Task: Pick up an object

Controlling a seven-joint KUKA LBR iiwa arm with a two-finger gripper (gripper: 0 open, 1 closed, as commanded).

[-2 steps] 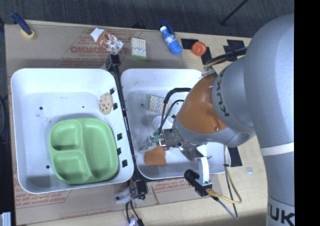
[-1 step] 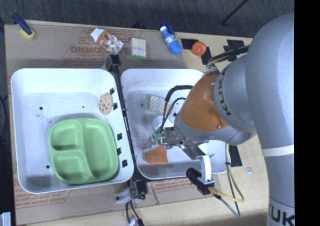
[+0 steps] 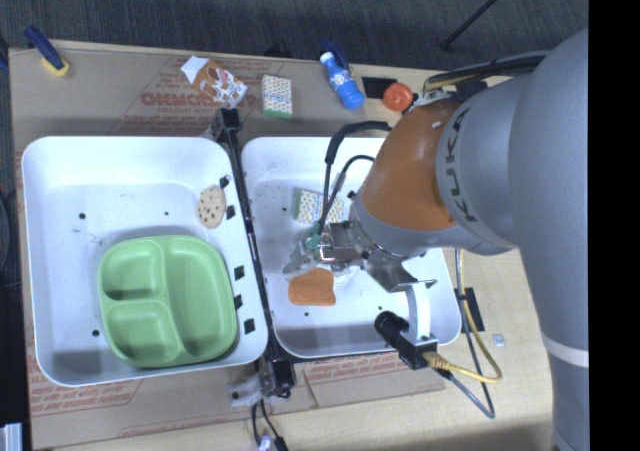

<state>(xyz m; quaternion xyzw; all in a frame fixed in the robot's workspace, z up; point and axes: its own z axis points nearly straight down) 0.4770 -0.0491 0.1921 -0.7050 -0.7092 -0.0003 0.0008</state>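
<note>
The orange object (image 3: 312,287) lies in the right bin (image 3: 275,239), at six o'clock of the gripper (image 3: 322,249), whose state I cannot tell; a descent off-centre could nudge it away.

Even, fairly bright overhead light is seen; the white bins (image 3: 60,179) are slightly glared, soft shadows are cast toward 6 o'clock, and mild blur is noted.
</note>
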